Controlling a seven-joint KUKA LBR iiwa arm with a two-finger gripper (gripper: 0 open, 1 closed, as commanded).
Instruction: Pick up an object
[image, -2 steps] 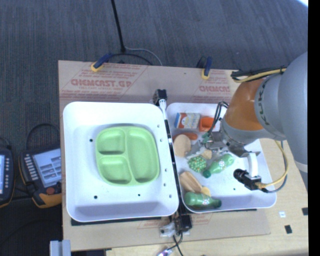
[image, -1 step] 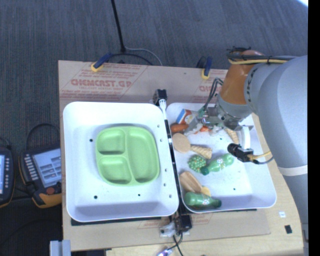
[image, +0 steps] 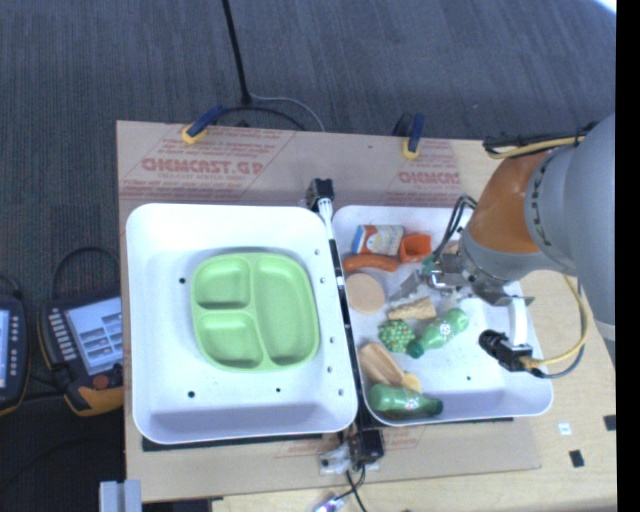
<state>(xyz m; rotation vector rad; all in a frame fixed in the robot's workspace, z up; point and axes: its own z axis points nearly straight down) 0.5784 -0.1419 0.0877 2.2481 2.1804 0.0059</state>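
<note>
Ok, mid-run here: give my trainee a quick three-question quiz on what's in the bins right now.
1. True or false: the green divided plate lies in the left bin.
2. Which bin is the gripper over? A) left B) right
3. Fill in: the orange carrot-like piece lies in the ___ bin.

Key: 1 true; 2 B, the right bin; 3 right.

Tool over cluttered right bin
</note>
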